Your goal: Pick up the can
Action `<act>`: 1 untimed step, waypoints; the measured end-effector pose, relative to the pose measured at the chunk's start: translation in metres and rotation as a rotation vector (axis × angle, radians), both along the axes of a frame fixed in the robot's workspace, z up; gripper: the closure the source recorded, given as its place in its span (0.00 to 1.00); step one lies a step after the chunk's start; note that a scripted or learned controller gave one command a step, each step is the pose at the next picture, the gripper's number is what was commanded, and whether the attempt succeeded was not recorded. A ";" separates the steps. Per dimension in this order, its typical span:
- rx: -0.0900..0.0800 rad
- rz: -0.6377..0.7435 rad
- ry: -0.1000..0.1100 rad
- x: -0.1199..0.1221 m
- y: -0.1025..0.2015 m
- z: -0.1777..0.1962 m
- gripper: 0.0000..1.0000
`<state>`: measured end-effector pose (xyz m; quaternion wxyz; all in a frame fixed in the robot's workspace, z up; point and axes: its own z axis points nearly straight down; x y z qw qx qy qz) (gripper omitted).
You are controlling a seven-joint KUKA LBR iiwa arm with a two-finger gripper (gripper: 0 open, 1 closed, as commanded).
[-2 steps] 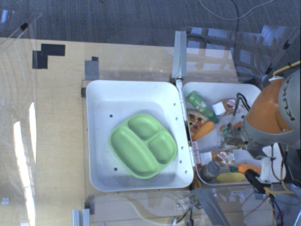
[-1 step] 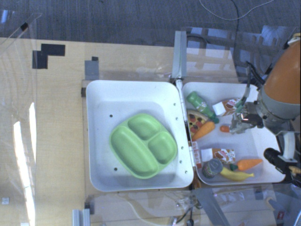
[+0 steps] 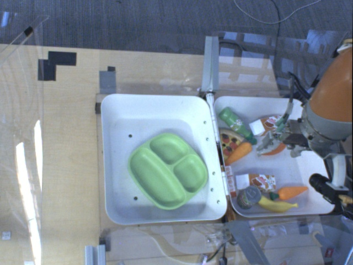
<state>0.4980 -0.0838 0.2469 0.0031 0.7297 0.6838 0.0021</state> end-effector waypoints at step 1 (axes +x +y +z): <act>0.000 0.191 0.004 -0.009 -0.066 -0.104 0.00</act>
